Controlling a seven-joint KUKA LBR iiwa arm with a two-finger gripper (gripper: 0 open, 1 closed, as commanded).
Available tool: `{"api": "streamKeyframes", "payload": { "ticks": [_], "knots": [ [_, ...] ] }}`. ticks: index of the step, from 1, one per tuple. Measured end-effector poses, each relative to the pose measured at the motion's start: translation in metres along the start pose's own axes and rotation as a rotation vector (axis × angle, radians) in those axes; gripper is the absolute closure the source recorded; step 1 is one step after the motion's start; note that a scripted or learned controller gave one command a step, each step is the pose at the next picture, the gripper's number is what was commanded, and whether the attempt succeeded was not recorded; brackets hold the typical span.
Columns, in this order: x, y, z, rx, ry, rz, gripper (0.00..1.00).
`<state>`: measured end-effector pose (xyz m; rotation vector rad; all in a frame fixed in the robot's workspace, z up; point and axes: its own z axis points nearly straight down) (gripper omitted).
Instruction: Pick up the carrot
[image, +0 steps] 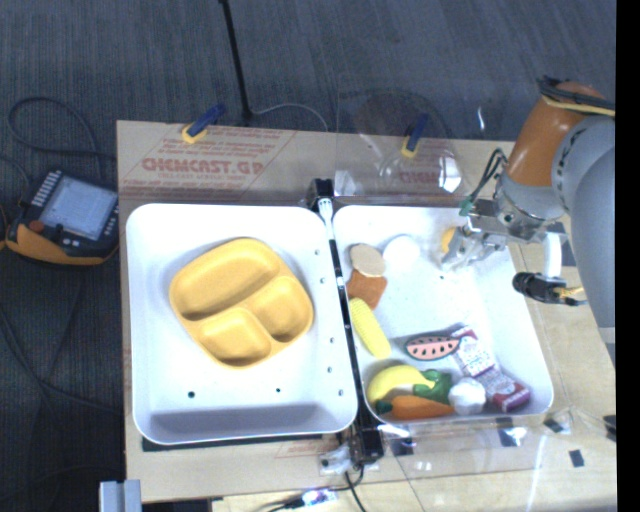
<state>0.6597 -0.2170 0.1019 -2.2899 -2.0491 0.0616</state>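
Carrot (420, 407) lies at the near edge of the right bin (520, 320), touching the banana (393, 380), while the pincer (462, 250), released and grasping nothing, hangs well apart over the far corner.

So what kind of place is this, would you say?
Probably a robot lab test bench: two white bins on a cardboard-covered table, toy food such as a carrot and banana, a robot arm, and a handheld controller on the floor.
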Motion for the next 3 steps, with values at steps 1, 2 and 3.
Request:
{"api": "streamKeyframes", "payload": {
  "ticks": [1, 2, 3],
  "knots": [
    [0.002, 0.001, -0.001, -0.005, 0.003, -0.001, 0.00],
    [0.083, -0.094, -0.021, -0.076, -0.004, 0.304, 0.00],
    [0.156, -0.108, -0.072, -0.077, -0.004, 0.289, 0.00]
  ]
}}
